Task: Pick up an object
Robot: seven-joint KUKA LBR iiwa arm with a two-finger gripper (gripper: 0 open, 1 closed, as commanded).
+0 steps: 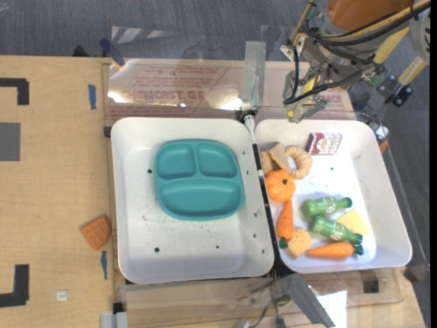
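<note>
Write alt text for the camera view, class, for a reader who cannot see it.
A grey robot arm's pincer hangs over the back edge of the right bin, which bears toy food: pumpkin, carrots, green bottles, cheese. The left bin bears a teal divided plate.

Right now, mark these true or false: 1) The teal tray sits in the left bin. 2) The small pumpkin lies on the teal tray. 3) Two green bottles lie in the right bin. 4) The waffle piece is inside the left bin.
1) True: the teal tray rests in the left bin.
2) False: the small pumpkin lies in the right bin, near the divider.
3) True: two green bottles lie there, close together.
4) False: the waffle piece lies on the bench, outside the left bin.
</note>
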